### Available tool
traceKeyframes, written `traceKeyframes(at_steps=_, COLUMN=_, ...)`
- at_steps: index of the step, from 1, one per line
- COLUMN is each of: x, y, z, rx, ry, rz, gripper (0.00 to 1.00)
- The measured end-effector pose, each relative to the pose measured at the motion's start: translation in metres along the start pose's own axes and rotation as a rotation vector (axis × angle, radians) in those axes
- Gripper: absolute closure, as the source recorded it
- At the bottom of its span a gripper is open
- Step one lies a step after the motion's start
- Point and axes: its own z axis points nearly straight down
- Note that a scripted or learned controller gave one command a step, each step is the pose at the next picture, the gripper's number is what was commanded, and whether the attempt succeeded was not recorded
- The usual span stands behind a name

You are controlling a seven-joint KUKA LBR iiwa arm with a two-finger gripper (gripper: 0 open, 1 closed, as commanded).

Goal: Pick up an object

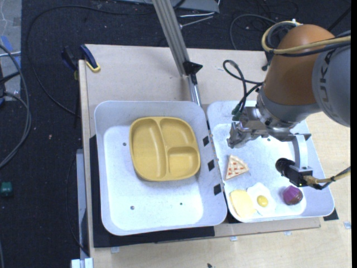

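Over right bin, gripper poised at pizza slice's twelve o'clock; finger state impossible to tell. Fried egg at slice's five o'clock.

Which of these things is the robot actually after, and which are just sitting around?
Part of the job:
gripper, over the right bin
pizza slice
fried egg
yellow piece
purple onion

Just lying about:
yellow divided plate in the left bin
blue and yellow clamp on the bench corner
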Motion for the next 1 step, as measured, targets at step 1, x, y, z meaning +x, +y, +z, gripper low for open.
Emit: traceKeyframes(at_steps=1, x=0.0537, y=-0.0073, z=0.0016, rx=0.001, ry=0.000, rz=0.000, gripper=1.00)
